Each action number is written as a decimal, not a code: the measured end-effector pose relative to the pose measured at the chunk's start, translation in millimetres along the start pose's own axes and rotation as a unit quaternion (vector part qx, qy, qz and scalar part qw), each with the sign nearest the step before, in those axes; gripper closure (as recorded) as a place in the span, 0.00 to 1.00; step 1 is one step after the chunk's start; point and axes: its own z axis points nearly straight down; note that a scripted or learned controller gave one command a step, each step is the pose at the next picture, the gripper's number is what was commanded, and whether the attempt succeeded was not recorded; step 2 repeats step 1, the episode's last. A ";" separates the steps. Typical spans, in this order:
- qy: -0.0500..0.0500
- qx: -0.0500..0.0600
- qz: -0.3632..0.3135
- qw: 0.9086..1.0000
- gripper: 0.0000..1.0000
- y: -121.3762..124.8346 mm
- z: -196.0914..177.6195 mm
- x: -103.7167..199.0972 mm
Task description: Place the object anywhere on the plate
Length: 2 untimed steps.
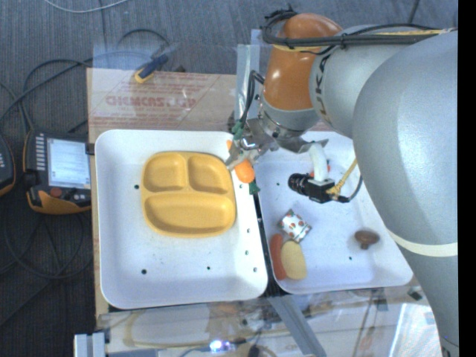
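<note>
The bench (pixel 104 88) carries two shallow white bins side by side, their inner rims touching. The left bin (pixel 119 274) lies just in front of a brown cardboard sheet (pixel 163 103) with red lettering, which lies flat on the bench behind it. On that sheet, back from the left bin's far rim, rests a small blue and yellow tool (pixel 151 67). The right bin (pixel 387 270) sits hard against the left bin's right rim, partly covered by the arm.
</note>
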 end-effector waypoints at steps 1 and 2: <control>-0.001 0.000 0.000 1.000 0.00 0.1 -0.3 -0.5; -0.001 0.000 0.000 1.000 0.00 0.1 -0.3 -0.5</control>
